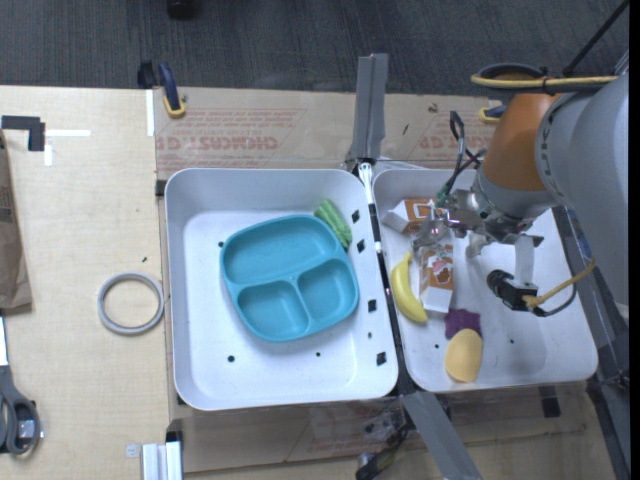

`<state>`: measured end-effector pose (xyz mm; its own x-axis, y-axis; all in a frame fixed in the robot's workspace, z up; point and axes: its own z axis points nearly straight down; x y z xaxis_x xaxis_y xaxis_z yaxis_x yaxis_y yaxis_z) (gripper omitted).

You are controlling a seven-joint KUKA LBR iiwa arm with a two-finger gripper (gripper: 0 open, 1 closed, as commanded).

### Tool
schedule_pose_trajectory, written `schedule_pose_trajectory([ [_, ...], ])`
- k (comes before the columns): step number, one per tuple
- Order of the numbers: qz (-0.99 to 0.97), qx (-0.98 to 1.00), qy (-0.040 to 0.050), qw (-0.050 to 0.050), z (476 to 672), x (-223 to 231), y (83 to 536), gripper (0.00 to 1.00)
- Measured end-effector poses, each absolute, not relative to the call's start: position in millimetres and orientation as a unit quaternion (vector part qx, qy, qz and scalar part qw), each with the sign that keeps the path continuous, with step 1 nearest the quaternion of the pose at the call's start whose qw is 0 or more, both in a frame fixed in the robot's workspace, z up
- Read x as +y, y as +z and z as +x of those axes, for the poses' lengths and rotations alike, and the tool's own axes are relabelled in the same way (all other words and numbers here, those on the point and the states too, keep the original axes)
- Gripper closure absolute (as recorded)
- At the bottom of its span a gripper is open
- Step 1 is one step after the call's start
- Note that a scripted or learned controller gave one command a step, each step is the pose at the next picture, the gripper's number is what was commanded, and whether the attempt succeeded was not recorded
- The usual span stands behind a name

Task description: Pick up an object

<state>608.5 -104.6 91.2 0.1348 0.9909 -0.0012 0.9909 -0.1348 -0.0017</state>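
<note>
Well, pincer: the grey metal gripper hangs low over the right shallow white bin, and I cannot tell if it is spread or pressed together.
Closest thing: a small brown and white paper packet lies just under it, at 6 o'clock.
Next out: a soft yellow banana lies at 7 o'clock, beside the packet.
Farther: a small purple block and a round yellow lump sit at 5 o'clock.
Far away: a blue plastic plate with three parts sits in the left white bin, at 9 o'clock.
How to do it well: go straight down on the packet, squeeze its narrow sides, then lift slowly without bumping the banana.
</note>
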Motion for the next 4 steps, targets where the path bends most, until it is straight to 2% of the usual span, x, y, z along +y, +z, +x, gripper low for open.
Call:
schedule_pose_trajectory([
  [1, -0.753, -0.658, 0.0017, 0.000, 608.5, -105.1, 99.9, 1.00],
  [2, -0.753, -0.658, 0.0017, 0.000, 608.4, -105.1, 99.9, 0.00],
  [3, -0.710, -0.704, 0.0012, 0.001, 581.3, -99.6, 90.9, 0.00],
  [4, -0.711, -0.703, 0.0013, 0.000, 581.7, -101.1, 100.3, 1.00],
])
